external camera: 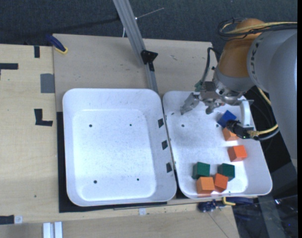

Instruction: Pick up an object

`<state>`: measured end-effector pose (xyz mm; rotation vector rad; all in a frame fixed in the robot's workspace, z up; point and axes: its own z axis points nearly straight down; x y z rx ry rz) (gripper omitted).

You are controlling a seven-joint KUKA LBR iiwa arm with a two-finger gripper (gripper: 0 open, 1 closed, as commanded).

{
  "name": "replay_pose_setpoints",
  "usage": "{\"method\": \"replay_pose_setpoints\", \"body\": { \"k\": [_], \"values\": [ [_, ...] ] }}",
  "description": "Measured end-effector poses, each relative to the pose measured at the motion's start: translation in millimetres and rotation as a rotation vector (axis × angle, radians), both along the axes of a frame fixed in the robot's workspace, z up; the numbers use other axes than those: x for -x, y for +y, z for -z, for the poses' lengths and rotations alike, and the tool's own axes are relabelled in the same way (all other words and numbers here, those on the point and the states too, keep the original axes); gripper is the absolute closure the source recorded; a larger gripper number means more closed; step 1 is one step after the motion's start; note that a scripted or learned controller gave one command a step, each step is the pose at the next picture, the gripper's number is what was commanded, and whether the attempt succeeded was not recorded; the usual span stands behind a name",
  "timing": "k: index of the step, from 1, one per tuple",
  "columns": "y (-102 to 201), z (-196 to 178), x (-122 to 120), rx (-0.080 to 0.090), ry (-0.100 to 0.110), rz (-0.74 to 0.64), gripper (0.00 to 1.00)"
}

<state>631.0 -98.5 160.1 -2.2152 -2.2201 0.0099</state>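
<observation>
My gripper [199, 107] hangs over the far part of the right bin [190, 138], its fingers spread open with nothing between them. Just to its right a blue block [226, 117] lies by the bin's far right wall. Below that sit two orange blocks, one [229, 134] close under the blue one and another [237, 152] further toward the front. At the bin's front lie two green blocks [201, 169] [226, 170] and two more orange blocks [206, 184] [220, 181], bunched together.
The left bin [111, 143] sits beside the right one, sharing a ridge with black clips [165, 145]. A slanted metal rail [136, 33] runs from the top down to the bins' far edge. Cables [260, 130] trail at the right.
</observation>
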Motion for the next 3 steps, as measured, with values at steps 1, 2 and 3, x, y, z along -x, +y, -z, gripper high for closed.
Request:
{"method": "replay_pose_setpoints", "body": {
  "k": [1, 2, 3],
  "values": [
    [4, 44, 3, 0.000, -0.002, 0.000, 0.00],
    [5, 70, 4, 0.001, -0.003, 0.000, 0.00],
    [5, 59, 3, -0.001, -0.005, -0.001, 1.00]
  ]
}}
